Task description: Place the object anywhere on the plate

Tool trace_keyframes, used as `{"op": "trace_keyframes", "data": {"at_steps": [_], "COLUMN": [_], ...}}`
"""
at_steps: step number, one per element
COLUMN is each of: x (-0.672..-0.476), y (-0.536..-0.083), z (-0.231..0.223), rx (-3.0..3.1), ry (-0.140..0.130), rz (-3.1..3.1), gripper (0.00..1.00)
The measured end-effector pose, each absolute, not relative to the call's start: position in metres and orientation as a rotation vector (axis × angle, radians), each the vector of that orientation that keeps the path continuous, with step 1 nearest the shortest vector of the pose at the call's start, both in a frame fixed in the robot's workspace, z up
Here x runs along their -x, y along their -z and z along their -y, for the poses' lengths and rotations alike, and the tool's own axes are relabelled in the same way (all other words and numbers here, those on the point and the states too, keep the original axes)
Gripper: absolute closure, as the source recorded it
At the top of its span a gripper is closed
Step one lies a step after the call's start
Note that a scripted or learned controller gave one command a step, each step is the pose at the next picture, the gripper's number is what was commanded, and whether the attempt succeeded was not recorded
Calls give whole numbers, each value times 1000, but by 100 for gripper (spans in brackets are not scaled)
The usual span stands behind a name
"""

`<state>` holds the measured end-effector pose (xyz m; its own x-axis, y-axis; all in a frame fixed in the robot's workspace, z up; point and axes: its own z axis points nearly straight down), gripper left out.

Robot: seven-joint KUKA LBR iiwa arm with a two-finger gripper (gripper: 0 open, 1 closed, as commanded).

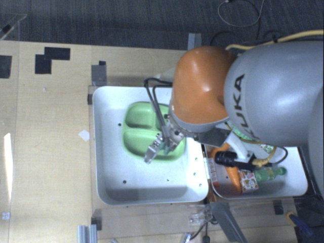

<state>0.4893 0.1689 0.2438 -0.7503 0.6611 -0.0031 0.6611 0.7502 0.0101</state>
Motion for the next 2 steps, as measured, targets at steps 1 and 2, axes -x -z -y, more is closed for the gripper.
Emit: {"op": "trace_keyframes", "data": {"at_steps": [1, 2], "x": [-530, -532], "y": [-186, -198], "z": [-124, -126], "rx": [-1105, -1104], "ry": [-3, -13], "rz": [-2938, -2933], "gripper": [0, 100]}}
